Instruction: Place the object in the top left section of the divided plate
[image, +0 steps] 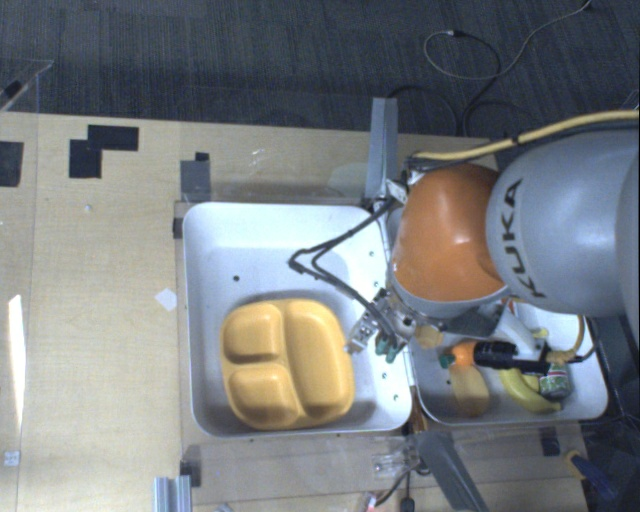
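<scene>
Divided plate (288, 372): smooth, matt yellow plastic. Bins (215, 300): smooth white plastic, slight sheen. Bench (90, 330): pale wood finish. Orange band (447, 235): glossy.

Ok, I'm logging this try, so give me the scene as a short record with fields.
plate: yellow, divided in three, lying in the left bin
plate sections: nothing in them
gripper: above the left bin's right edge, beside the plate
fingers: too blurred to tell
right bin: holds a banana, an orange item and a brownish item
arm: covers much of the right bin
</scene>
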